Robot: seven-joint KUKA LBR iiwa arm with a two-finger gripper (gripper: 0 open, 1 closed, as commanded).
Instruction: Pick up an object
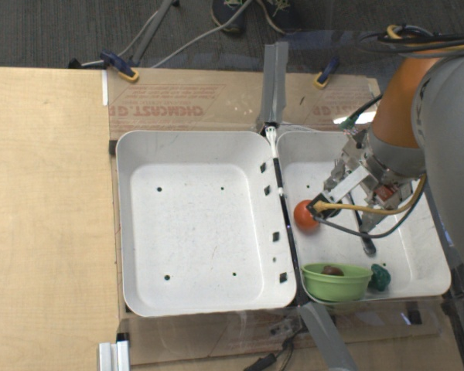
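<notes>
nothing is seen lifted yet: the gripper is held low in the right bin, near the red ball; its grip cannot be told.

Plastic, cardboard and board on show, mostly matt.

Here's the left shallow white plastic bin, smooth with a soft sheen, and the right shallow white plastic bin looks just the same. Inside that one, the round orange-red ball is smooth and faintly glossy. The light green plastic bowl is smooth and satiny, and the small teal lump is rumpled, material unclear. Under both bins lies the brown cardboard sheet, matt with red print. The pale wooden board is matt and even. The robot arm's grey casing and orange band are smooth and slightly shiny.
</notes>
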